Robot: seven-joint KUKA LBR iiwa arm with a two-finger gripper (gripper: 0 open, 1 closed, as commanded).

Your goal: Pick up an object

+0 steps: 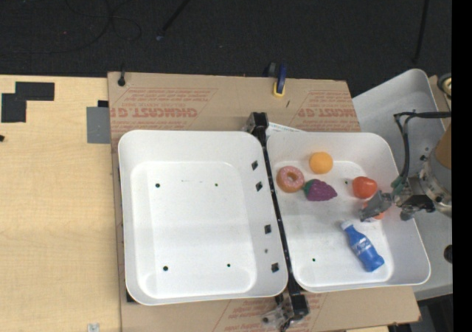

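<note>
Right bin (413, 268), right edge: gripper (377, 207) low beside tomato (363, 187).
Finger spread seemingly apart, hard to tell; nothing visibly held. Risk: round tomato rolls toward the grapes (320, 190) on closing.

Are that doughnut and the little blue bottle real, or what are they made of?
The doughnut looks like a plastic toy: smooth pink icing on a tan ring, evenly coloured. The blue bottle also seems moulded plastic, with a slight sheen and a white label. Neither can be confirmed from this distance.
</note>
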